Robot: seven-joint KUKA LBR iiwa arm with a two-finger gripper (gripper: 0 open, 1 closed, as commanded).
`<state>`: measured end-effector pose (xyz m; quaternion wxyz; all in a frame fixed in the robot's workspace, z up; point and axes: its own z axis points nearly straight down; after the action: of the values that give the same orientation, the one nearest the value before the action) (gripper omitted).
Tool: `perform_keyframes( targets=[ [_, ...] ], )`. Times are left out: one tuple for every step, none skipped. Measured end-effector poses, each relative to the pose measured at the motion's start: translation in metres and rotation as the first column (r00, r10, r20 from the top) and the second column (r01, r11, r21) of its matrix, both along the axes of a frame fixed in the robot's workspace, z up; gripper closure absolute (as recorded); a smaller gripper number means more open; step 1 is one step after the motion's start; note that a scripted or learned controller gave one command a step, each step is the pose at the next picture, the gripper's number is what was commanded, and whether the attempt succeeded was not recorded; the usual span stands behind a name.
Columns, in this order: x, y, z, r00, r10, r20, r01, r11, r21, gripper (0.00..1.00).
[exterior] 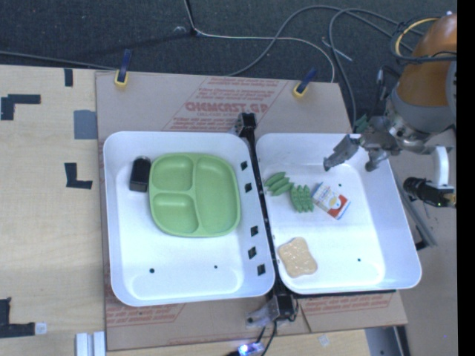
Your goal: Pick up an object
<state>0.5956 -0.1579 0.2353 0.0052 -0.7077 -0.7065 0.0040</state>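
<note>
Claw is hovering over the far right part of the right bin, up beyond the small carton. I am seeing its two fingers spread apart, one slanting toward the carton and one on the arm side, with nothing between them. I am reading it as released and holding nothing.

Arm is reaching in from the carton's far right, grey body with the orange band sitting above the wrist.

Carton is lying on the right bin's floor, white with blue and red print, tilted. I am taking it as my landmark. Just beside it, on the side toward the left bin, a green ridged piece is lying close to it; whether the two are touching I cannot tell. Further toward the divider from the carton, green pea pods are resting, close to the ridged piece. Nearer the camera from the carton, and a little toward the divider, a tan flat piece is lying well apart from it.

Across the divider from the carton, the left bin is carrying a green divided plate with three compartments. A small black object is sitting just beside the plate, on the side away from the carton.

Both bins are resting on a cardboard sheet on the table, with black cables trailing beyond the bins, far side from the carton.
</note>
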Motion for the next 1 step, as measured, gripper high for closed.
perform_keyframes(
  targets=[
    [0.0025, 0.0003, 0.0066, 1.000, 0.003, 0.012, -0.003, 1.000, -0.002, 0.00]
  ],
)
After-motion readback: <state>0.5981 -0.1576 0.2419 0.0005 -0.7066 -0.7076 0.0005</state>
